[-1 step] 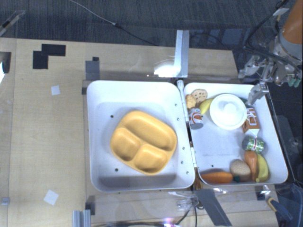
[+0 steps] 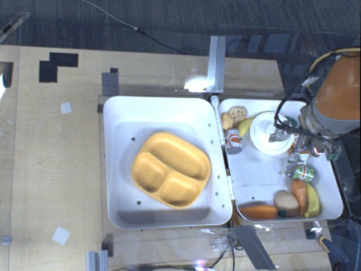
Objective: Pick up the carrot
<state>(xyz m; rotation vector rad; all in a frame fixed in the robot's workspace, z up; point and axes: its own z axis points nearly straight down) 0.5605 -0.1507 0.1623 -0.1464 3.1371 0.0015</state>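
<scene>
End effector just above carrot

You are looking at a robotics lab test cell, not a home: a pale wooden bench carries two white bins clamped by metal brackets. Black marker patches sit near its far left corner, cables trail over dark carpet, and plastic toy food fills the right bin.
</scene>
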